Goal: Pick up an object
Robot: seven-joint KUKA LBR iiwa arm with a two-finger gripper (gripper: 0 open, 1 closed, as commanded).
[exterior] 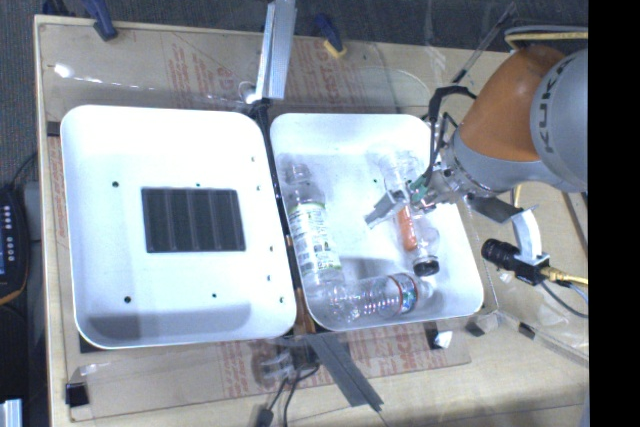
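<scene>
In the right bin (455, 287) lie several clear plastic bottles. One bottle with a pale label (312, 233) lies lengthwise along the bin's left wall, its cap end toward the far side. A second clear bottle with a red-marked label (375, 296) lies across the near end of the bin, almost touching the lower end of the first. A smaller item with an orange body and a dark cap (413, 237) lies toward the right wall, its cap pointing to the near side.

The gripper (400, 200) sits low inside this bin, just above the orange item's upper end and beside a crumpled clear piece (392, 165) (its exact form is hard to tell against the white floor). The grey fingers (381, 213) splay toward the left, but whether they are spread or closed cannot be told, and nothing can be seen clamped between them.

Behind it, the grey arm with its orange band (510, 120) reaches in from the right over the bin's rim.

The left bin (90, 275) holds a dark ribbed rectangular panel (193, 220) near its middle. Both bins rest on the bench (150, 50), with blue clamps (100, 15) at its far edge.
</scene>
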